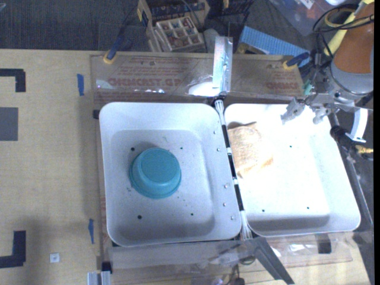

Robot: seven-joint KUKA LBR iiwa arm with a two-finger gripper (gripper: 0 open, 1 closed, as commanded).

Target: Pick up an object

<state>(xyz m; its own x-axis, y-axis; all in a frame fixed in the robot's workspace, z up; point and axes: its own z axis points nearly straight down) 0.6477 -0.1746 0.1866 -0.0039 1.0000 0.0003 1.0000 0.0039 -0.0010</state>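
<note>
The arm (356, 52) is cut off at 2 o'clock. Its gripper (304, 110) hangs above the right bin (309, 218), fingers apart, holding nothing. A tan sponge (246, 150) (washed out) lies at that bin's 9 o'clock. A blue bowl (155, 172) sits overturned in the left bin (119, 123).

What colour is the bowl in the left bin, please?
Teal blue; the bowl lies upside down in the left bin, clear in the camera view.

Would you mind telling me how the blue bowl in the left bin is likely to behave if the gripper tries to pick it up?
The blue bowl looks like rigid plastic, so probably stiff and light. It seems to sit upside down, so it should not tip or roll. Its smooth rounded sides may slip between the fingers.
</note>
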